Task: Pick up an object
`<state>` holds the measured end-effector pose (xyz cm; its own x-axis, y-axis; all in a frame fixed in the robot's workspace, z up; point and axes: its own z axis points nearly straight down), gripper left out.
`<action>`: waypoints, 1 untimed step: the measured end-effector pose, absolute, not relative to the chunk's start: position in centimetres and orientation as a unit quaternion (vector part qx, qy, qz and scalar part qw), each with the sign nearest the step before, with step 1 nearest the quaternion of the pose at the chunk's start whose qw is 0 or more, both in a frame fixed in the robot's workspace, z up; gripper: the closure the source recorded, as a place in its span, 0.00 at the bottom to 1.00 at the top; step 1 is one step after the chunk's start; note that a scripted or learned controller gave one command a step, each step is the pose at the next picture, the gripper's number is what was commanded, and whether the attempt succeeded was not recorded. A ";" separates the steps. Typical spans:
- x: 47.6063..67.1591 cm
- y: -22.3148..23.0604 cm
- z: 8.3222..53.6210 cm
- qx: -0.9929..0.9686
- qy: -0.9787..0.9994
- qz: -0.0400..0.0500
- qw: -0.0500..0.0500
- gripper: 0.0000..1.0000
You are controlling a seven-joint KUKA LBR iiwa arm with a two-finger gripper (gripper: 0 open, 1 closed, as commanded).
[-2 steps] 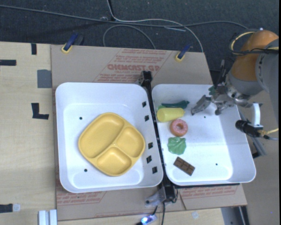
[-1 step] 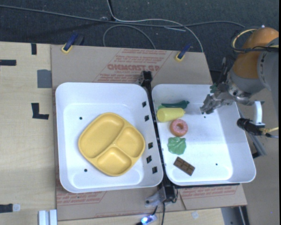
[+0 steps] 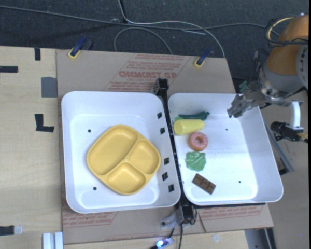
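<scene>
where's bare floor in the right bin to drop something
The right bin is bare across its middle and right, from the pink donut and green piece to the right wall. Its left edge is crowded: corn, donut, green piece, chocolate. The gripper hangs over the top right.

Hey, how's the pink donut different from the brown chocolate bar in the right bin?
The donut is round, pink, with a hole in the middle; the chocolate bar is a flat dark brown rectangle lying at a slant. The donut sits nearer the bin's middle, just below the yellow corn; the chocolate bar lies nearer the front wall. Both rest in the right bin, apart from the gripper.
</scene>
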<state>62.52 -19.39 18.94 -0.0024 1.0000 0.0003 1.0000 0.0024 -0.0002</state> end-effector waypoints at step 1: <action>62.7 -19.4 23.9 -0.706 -0.708 0.000 0.000 1.00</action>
<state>62.66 -19.38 23.92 -0.0023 1.0000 -0.0003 1.0000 0.0023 -0.0003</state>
